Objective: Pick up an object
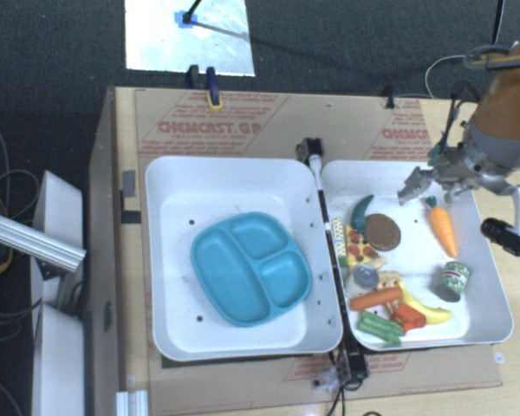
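Bench (243, 115) carried two white bins side by side. Left bin (182, 189) held a blue divided plate (250, 267), three compartments, lying flat near the middle. Right bin (490, 315) held toy food, mostly along its left and front sides. Arm (507, 102) came in from the right, gripper (433, 189) over the bin's far right part, fingers spread, nothing between them. Orange carrot (442, 230), green stub at its top end, lay just below the fingertips. Brown round patty (383, 231) sat left of it, dark green pepper (360, 211) beside that. Can (451, 280) stood near the right wall. Banana (426, 308), sausage (374, 298), pizza slice (357, 251) clustered at the front left.
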{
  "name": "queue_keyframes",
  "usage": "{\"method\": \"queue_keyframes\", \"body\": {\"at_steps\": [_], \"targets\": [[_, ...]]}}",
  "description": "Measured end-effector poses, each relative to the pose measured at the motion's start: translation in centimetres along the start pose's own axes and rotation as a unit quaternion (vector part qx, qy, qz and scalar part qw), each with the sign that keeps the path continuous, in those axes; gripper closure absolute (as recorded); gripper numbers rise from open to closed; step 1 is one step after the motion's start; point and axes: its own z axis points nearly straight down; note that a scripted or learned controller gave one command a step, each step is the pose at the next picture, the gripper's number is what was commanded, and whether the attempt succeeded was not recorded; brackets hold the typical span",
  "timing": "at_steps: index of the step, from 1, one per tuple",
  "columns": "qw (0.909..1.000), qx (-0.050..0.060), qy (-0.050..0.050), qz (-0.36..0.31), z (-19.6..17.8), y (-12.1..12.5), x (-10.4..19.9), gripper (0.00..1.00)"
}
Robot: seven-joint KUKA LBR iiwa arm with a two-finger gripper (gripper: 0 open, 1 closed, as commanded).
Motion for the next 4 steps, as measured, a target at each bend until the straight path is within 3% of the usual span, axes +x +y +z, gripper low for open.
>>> {"method": "queue_keyframes", "body": {"at_steps": [1,2,3,4], "targets": [[1.0,0.001,0.0,0.001,3.8,-10.1,1.0,0.0],[1.0,0.0,0.0,0.001,10.7,-11.8,3.6,0.0],[1.0,0.0,0.0,0.0,11.7,-6.4,4.4,0.0],[1.0,0.001,0.0,0.001,11.7,-9.7,4.6,0.0]]}}
